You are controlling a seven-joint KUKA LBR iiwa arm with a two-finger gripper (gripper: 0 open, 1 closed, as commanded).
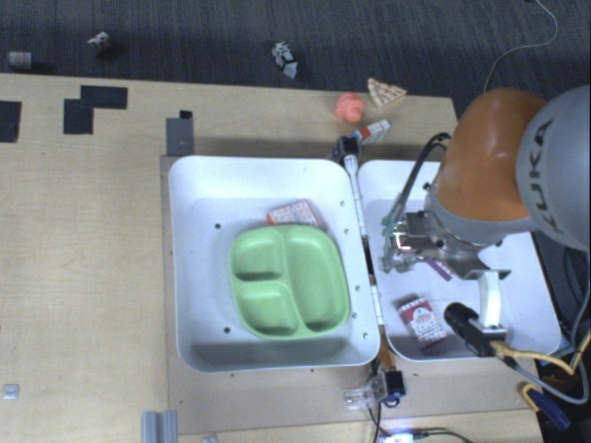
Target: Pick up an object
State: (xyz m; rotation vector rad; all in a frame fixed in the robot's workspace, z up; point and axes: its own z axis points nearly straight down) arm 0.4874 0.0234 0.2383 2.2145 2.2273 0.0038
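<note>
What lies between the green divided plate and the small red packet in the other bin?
The bins' adjoining white rims, in the camera view, between green plate and red packet.

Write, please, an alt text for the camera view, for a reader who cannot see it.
A grey robot arm with an orange band reaches from the right over the right white bin, above a small red-and-white packet. The left white bin holds a green divided tray with another small packet behind it.

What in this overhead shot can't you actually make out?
- Gripper: the arm's bulk hides whether it is open, shut or holding anything.
- Small packet in the left bin: partly under the green divided tray; label too small to read.
- Right bin: far wall hidden by the arm.
</note>
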